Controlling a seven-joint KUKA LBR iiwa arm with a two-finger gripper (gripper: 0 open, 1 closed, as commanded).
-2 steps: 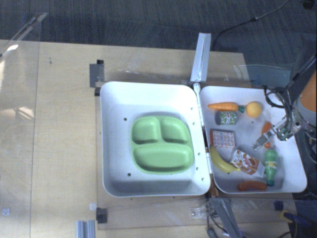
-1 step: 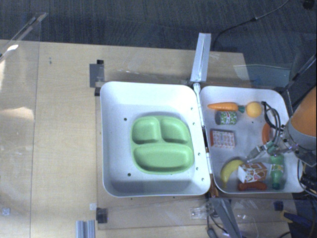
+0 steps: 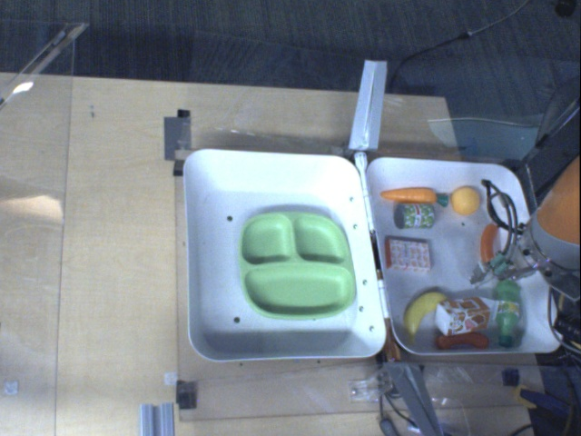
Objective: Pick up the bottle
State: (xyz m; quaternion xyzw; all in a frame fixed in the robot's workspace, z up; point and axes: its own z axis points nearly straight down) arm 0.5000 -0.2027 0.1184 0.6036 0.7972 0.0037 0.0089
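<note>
gripper low at right bin's edge, grip state unreadable | green bottle lying just below it | lift not yet done

We see smooth white plastic bins, a matt green plastic tray, a pale wood bench.

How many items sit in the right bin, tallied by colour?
Orange: 2, carrot, another orange piece
Yellow: 2, banana, round fruit
Green: 2, can, bottle
Red: 1, long red item
Multicoloured: 2, flat packet, small carton
Total: 9
</note>
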